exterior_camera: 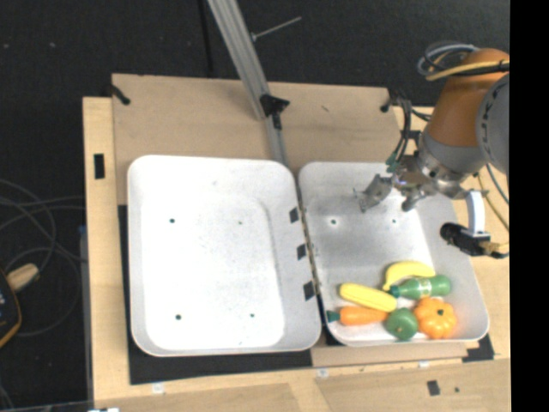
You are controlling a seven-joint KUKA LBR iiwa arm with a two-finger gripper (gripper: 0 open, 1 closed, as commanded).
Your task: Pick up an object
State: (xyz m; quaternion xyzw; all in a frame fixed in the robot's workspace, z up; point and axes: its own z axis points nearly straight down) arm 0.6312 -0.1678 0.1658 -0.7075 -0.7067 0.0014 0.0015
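I see the fingers [391, 194] spread open, holding nothing, above the right bin's [343, 230] far end. The toy produce [396, 303] lies toward its near corner.

A single camera looks down on me from above the surface [214, 127] at a slant, far enough off to take in both white bins [214, 256] whole. My arm [459, 118] enters from its right side.

Two white bins [214, 256] side by side, gripper [393, 196] open over right bin's far end, toy fruit and vegetables [399, 303] clustered in its near corner
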